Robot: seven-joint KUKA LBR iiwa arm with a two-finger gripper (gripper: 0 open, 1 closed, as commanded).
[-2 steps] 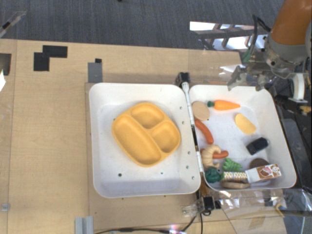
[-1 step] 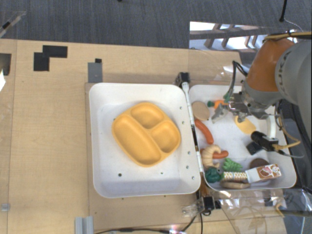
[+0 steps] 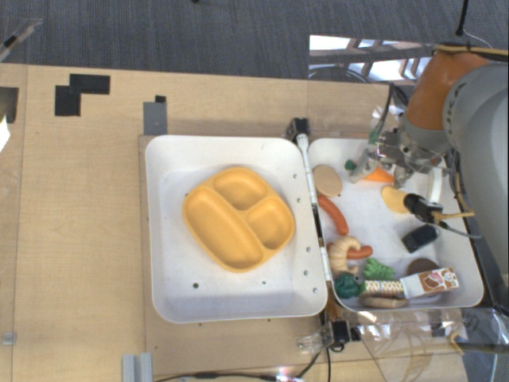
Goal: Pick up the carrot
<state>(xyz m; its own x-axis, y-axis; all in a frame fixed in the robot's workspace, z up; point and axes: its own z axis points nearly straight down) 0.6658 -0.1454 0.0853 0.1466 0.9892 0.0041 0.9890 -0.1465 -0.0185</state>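
Loose cables [image 3: 374, 348] trail over the worktop [image 3: 79, 237] at the near edge, just in front of the right bin [image 3: 469, 293]. Along that bin's near wall lie a brown and white carton [image 3: 433, 281], a dark brown roll [image 3: 386, 293], a green leafy toy [image 3: 378, 270] and a teal one [image 3: 347, 285]. Behind them sit a beige twisted pastry [image 3: 342, 251], a short red piece [image 3: 362, 252] and a long red sausage [image 3: 332, 213] running beside the bin's left wall. A pale tan oval [image 3: 327, 181] lies further back, a yellow piece [image 3: 395, 198] to the right, and a black block [image 3: 419, 236] near the right wall.

The arm [image 3: 469, 110] comes in from the right, its orange band [image 3: 437, 86] above the wrist, reaching down over the far part of the right bin. The hand [image 3: 382, 161] hangs low over the bin's far right area; whether its fingers are spread or closed cannot be told, and nothing can be seen between them.

The carrot [image 3: 376, 177] lies on the bin floor directly under the hand, partly covered by it. The orange part that shows runs roughly left to right; which end is the tip cannot be made out. A small green piece [image 3: 350, 165] sits just to its left.

The left bin [image 3: 167, 293] holds a yellow divided plate [image 3: 238, 217], tilted diagonally in view.
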